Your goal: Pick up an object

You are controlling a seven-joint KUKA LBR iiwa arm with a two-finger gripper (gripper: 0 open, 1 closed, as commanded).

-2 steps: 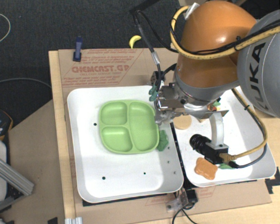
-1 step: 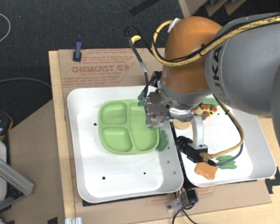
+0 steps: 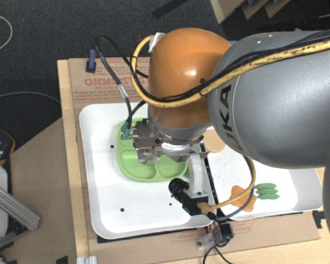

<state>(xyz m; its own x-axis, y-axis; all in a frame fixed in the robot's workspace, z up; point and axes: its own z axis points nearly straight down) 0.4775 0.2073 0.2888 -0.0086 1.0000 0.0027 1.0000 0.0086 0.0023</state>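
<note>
Over the left bin (image 3: 101, 176), the arm (image 3: 273, 95) is covering a green dish (image 3: 135, 168); gripper state: I cannot tell. Descending squarely and slowly seems wise.

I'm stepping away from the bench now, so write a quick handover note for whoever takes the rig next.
Gripper: hidden under the arm's orange band, so its state cannot be read.
Things: a green divided plate lies in the left bin, partly under the wrist. A carrot toy, orange with green leaves, lies in the right bin.
Done: no object seen lifted.
Left: confirm a grasp, then pick one object up.
</note>
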